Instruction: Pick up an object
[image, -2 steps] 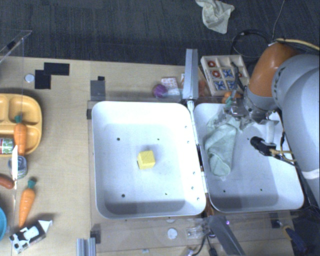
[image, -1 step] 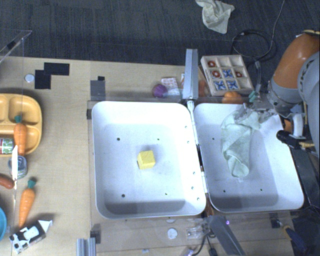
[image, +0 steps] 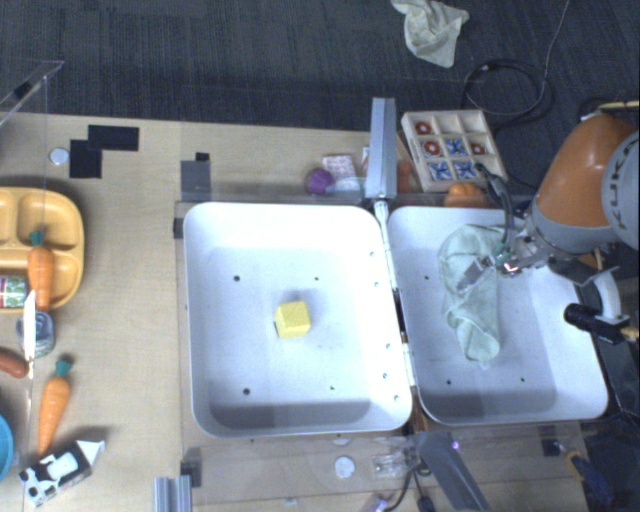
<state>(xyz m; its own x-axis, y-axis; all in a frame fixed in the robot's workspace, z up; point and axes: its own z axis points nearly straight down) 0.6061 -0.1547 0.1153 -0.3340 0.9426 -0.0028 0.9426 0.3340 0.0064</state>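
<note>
Nearest the camera, a bare strip of the wooden bench (image: 120, 330) runs along the lower edge of the view, with two toy carrots and a small black-and-white carton at its left side. Beyond this strip, the two white bins sit side by side. The left bin (image: 240, 400) contains a single yellow block (image: 292, 319), lying flat near the bin's middle. The right bin (image: 560, 385) contains a pale green cloth (image: 475, 290), crumpled and stretched lengthwise; its long axis runs roughly from the near part of the bin toward the far part, with the lower end pointing toward the camera and the upper end bunched at the gripper (image: 505, 262). The gripper is at the cloth's upper right edge, touching the fabric; whether the claw is released or clenched cannot be determined. Behind the bins, a tic-tac-toe board (image: 448, 147) and a purple object (image: 319, 181) rest on the bench.
</note>
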